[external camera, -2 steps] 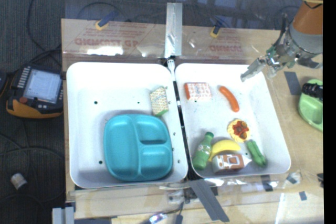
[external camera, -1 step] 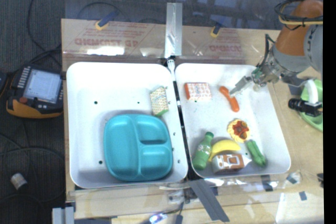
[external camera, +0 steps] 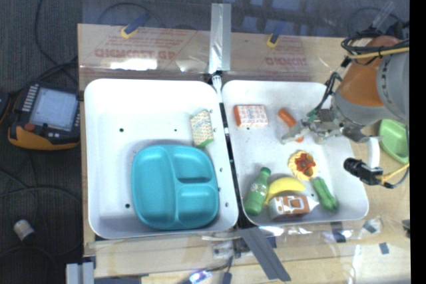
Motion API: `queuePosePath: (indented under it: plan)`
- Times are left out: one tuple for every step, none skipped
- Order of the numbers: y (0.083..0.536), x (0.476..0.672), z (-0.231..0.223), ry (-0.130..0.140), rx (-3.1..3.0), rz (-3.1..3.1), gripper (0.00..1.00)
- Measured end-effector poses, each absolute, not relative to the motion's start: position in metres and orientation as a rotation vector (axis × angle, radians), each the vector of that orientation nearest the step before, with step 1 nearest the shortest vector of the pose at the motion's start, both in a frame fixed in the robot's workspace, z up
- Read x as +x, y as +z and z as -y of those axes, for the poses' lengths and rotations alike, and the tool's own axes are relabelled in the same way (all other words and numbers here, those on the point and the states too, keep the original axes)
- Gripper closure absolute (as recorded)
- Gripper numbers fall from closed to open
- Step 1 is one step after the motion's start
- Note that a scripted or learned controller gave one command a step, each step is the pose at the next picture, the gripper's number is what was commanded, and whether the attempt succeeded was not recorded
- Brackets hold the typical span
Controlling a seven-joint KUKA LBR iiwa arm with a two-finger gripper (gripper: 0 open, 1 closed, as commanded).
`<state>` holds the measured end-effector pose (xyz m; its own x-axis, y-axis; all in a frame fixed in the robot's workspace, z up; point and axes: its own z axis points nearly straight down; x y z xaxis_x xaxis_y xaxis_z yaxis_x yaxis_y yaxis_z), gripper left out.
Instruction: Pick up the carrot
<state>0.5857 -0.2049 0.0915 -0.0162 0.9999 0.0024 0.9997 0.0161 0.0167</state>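
Note:
The carrot [external camera: 287, 118] is a small orange piece lying on the floor of the right bin [external camera: 266, 93], in its upper middle. My gripper [external camera: 293, 137] reaches in from the right and sits low in the bin, just below and slightly right of the carrot. A small orange speck shows at the gripper's tip. The carrot lies apart from the gripper, on its upper side.
An orange-and-white box [external camera: 251, 116] lies left of the carrot. Below the gripper are a yellow disc with red topping [external camera: 303, 163], a banana [external camera: 285, 186], a green bottle [external camera: 257, 189], a green cucumber [external camera: 325, 193] and a brown box [external camera: 291, 206]. The left bin holds a teal tray [external camera: 176, 185] and a small packet [external camera: 202, 128].

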Motion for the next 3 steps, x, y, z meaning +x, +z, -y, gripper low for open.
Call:
queuePosePath:
  plan:
    - [0.0918,0.662,0.2144,0.005,1.883,-2.526,0.0]
    - [0.1007,0.664,0.217,0.003,1.87,-2.511,1.0]
    - [0.1,0.6634,0.2138,0.005,1.873,-2.521,0.0]
